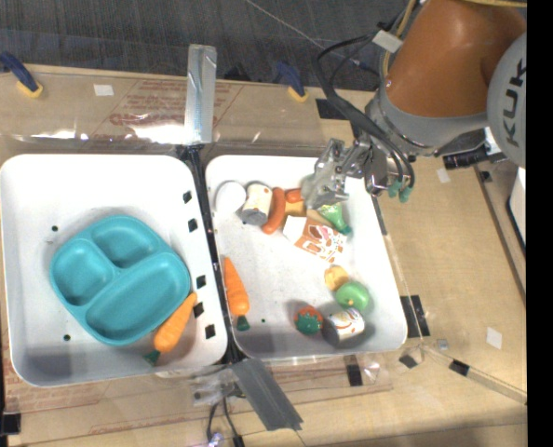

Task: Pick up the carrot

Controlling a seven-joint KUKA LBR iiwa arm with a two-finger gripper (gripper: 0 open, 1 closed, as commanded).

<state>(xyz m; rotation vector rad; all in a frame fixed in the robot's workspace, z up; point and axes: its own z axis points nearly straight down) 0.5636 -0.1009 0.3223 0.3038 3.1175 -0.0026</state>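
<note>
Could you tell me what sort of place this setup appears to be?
Probably a robotics lab picking bench: a KUKA arm reaches over two taped-down white bins holding toy food, including a carrot.

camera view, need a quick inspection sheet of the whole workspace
surface: two white bins, left bin, right bin, on a bench.
job's things: one carrot lying along the right bin's left wall; another carrot in the left bin beside the teal plate.
clutter: toy foods in the right bin, including a green apple.
grippers: tool above the right bin's upper edge; finger state unclear.
cables: black cables by the wrist.
surroundings: dark floor, blue clamps.
</note>
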